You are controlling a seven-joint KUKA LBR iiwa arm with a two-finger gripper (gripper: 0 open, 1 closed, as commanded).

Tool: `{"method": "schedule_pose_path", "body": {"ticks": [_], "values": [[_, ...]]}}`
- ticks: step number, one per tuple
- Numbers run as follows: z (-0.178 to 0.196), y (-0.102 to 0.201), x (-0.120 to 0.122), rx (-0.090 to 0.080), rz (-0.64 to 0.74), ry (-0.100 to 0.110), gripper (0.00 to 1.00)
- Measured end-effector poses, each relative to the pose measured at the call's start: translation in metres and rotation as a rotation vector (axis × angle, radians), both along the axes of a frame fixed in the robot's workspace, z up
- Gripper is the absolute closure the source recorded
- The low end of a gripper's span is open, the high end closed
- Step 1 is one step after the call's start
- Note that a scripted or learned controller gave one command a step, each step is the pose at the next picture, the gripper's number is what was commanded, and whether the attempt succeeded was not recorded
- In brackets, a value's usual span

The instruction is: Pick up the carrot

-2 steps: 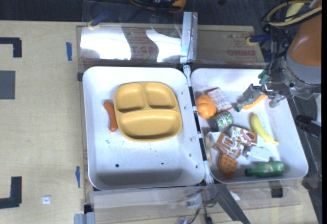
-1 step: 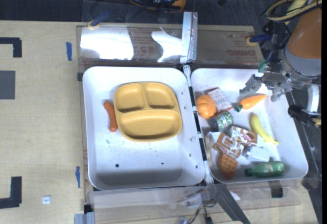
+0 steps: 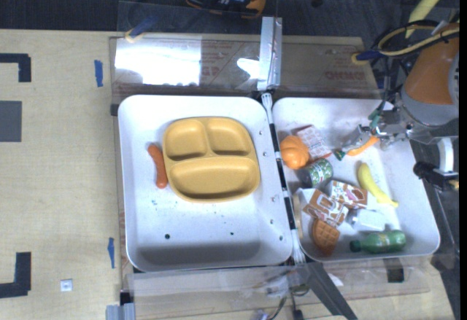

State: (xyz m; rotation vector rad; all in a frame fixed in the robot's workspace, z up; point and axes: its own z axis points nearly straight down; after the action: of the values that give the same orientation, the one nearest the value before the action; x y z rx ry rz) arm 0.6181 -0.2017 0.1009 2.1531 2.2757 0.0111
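the carrot [image 3: 363,146], a small orange piece with a green end, sits near the upper right corner of the right bin [image 3: 427,238], and every other place here is told from it. the pincer [image 3: 381,129] hangs right at the carrot's upper right end, low over the bin floor, reaching in from the arm's [image 3: 430,82] side; at this size i cannot tell whether it is spread or pressed together, nor whether the carrot is truly caught or just lying beside it. the carrot lies slanted with its lower end toward the pile, likely because it is loose among scattered toys. left and below it sits a round orange fruit [image 3: 295,152] against the wall between the bins; directly below it lies a banana [image 3: 375,186], and further below a green bottle [image 3: 378,241] lies along the bin's near wall. far to the left, in the other bin, a yellow divided plate [image 3: 211,157] lies with a hot dog [image 3: 158,165] at its far side, well apart from the work. in my judgement the grasp is at its start, and the near corner wall leaves little room.
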Motion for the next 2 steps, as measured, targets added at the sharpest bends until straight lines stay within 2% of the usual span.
{"method": "schedule_pose_path", "body": {"ticks": [1,2], "values": [[-0.0145,0.0066,0.0508,0.016,-0.146,0.022,0.00],[-0.0050,0.0053,0.0528,0.005,-0.141,0.011,1.00]]}}
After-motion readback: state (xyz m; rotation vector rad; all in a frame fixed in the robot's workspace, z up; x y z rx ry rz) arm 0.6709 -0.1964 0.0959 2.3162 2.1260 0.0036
